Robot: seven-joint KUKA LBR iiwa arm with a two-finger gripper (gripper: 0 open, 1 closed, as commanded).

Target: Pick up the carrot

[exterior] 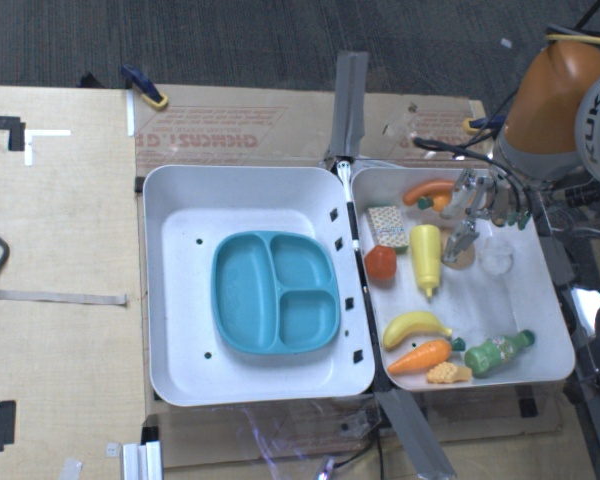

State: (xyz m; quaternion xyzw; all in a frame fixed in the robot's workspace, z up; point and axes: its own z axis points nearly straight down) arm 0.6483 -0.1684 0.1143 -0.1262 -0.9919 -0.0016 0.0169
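Note:
The carrot (420, 356), orange with a green stub at its right end, lies near the front wall of the right bin (540, 298), just below a banana (415, 326). My gripper (466, 230) hangs over the back half of that bin, to the right of a yellow mustard bottle (426, 256) and directly above a small tan round piece (460, 257). It is well behind the carrot and apart from it. Nothing shows in its grasp.
The right bin also holds a red tomato (380, 263), a speckled cracker (386, 225), an orange-red sausage-like piece (428, 192) at the back, a green bottle (498, 351) and a small orange chunk (448, 372). A blue divided plate (277, 292) sits in the left bin (170, 268).

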